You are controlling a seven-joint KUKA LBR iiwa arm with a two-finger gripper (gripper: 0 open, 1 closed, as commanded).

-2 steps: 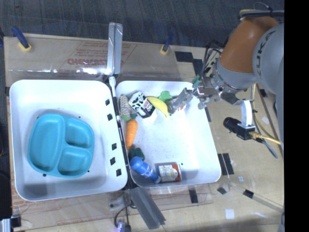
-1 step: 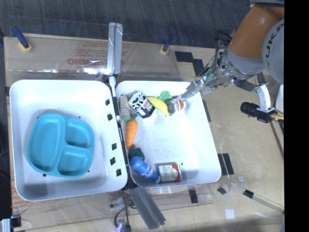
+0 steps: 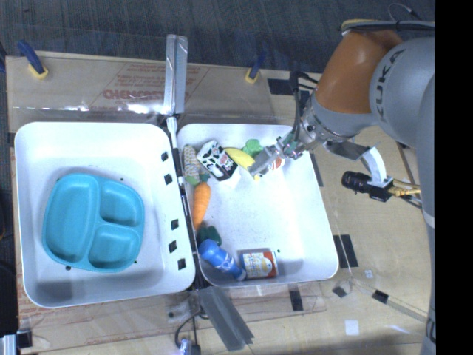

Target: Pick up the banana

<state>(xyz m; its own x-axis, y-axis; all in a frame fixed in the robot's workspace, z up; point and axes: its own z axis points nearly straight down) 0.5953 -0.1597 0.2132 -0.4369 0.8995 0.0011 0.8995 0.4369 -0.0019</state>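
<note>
In the left bin (image 3: 29, 146) lies a smooth blue plastic tray (image 3: 92, 220) with compartments. In the right bin (image 3: 314, 228), the banana (image 3: 238, 156), yellow, curved and glossy, rests near the far wall, between a black-and-white patterned item (image 3: 215, 160) and a green piece (image 3: 254, 147). The gripper (image 3: 263, 163) is just beside the banana, so I judge this the approach step; whether its fingers are open I cannot tell, and the next move needs them placed around the banana.

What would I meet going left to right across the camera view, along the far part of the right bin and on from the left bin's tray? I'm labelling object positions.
Blue tray → corn cob → black-and-white carton → banana → gripper
</note>
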